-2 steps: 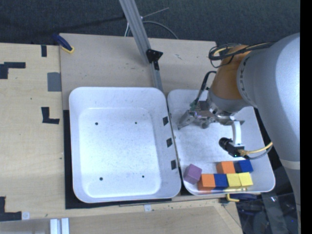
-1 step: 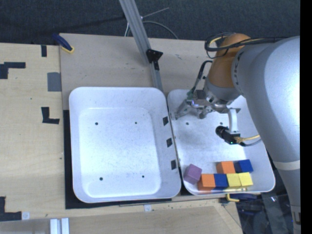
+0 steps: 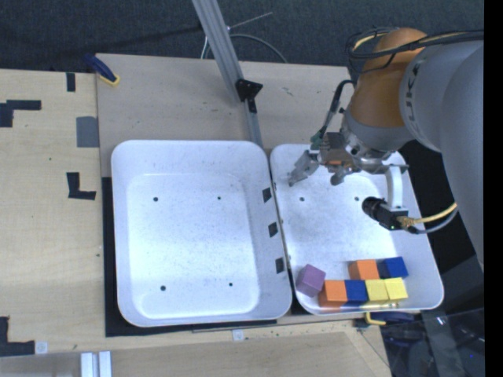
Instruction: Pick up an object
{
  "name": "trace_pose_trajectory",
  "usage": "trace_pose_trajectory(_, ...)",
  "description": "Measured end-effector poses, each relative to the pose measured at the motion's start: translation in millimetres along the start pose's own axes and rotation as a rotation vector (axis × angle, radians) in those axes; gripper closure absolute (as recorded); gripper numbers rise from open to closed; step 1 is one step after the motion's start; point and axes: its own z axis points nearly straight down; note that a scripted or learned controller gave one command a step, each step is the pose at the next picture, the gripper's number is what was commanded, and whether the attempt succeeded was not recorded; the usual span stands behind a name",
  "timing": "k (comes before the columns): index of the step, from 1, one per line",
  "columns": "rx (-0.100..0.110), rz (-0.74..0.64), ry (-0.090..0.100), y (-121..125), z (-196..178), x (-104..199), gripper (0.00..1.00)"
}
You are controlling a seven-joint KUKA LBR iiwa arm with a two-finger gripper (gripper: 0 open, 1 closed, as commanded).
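Blocks are sitting clustered at the five o'clock corner of the right bin (image 3: 314,210), and that cluster is the only pickable material showing. Going left to right across the bench (image 3: 173,100): a blue-and-yellow item (image 3: 102,68) is lying near the eleven o'clock corner of the bench top, well apart from everything else. The left bin (image 3: 130,171) is resting beside the right bin, their rims touching along the middle. A grey metal strut (image 3: 224,42) is slanting down from twelve o'clock and ending at the bins' shared upper edge.

Within the cluster, a purple block (image 3: 311,278) is lying tilted at its nine o'clock end, just beside an orange block (image 3: 335,290). A blue block (image 3: 356,290) and two yellow blocks (image 3: 387,290) are continuing that front row toward three o'clock, touching one another. Behind them a second orange block (image 3: 364,269) and a second blue block (image 3: 393,267) are sitting side by side.

The gripper (image 3: 317,172) is hovering over the twelve o'clock part of the right bin, well apart from the blocks. Its fingers are spreading apart with nothing between them. The arm (image 3: 440,93) is reaching in from three o'clock.
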Motion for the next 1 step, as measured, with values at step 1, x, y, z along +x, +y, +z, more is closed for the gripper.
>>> trace_pose_trajectory(1,0.004,-0.002,0.000,38.4,5.6,39.3,0.00)
